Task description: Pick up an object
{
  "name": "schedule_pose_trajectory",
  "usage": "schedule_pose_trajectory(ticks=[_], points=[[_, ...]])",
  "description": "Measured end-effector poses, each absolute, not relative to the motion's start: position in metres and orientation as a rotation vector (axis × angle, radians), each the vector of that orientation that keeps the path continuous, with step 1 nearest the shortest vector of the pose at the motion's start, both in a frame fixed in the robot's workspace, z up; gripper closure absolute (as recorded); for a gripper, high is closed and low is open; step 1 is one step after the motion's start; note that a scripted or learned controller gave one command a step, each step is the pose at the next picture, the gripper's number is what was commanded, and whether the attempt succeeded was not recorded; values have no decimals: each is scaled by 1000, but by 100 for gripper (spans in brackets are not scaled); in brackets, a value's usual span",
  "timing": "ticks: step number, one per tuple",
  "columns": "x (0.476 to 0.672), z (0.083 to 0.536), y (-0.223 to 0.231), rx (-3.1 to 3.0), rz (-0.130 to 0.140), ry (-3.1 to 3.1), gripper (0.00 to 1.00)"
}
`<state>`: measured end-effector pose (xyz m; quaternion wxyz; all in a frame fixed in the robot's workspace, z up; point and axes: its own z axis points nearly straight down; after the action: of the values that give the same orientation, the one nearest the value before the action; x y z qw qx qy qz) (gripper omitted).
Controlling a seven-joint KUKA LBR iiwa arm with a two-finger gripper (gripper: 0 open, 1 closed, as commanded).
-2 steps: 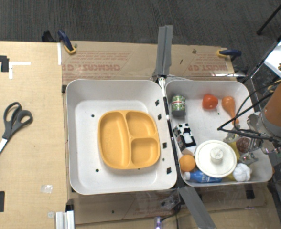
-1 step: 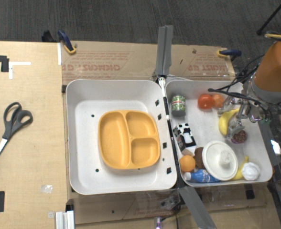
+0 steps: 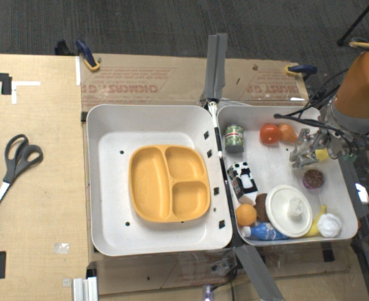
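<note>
My gripper point(image 3: 305, 152) hangs low over the upper right part of the right bin point(image 3: 278, 115), just right of a red tomato point(image 3: 270, 133) and a pale orange fruit point(image 3: 287, 132). A small yellow object point(image 3: 323, 154) lies right beside the gripper, and a dark purple round thing point(image 3: 313, 179) sits just below it. I see nothing clearly held. Further left in the bin are a green can point(image 3: 234, 137) and a black-and-white item point(image 3: 241, 178). Along the near side lie an orange point(image 3: 246, 214), a white bowl point(image 3: 288, 209), a blue bottle point(image 3: 266, 232) and a white ball point(image 3: 329, 226).
The left bin point(image 3: 109, 168) holds a yellow divided plate point(image 3: 170, 182). Scissors point(image 3: 15, 162) lie on the wooden bench at the left. The arm's orange band point(image 3: 360, 86) sits above the right bin's far right corner, with cables around it.
</note>
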<state>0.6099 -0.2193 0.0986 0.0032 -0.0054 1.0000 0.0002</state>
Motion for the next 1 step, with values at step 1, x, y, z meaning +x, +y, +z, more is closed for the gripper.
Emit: schedule_pose_trajectory(ticks=[1], points=[[607, 88, -161, 698, 0, 3066, 100]])
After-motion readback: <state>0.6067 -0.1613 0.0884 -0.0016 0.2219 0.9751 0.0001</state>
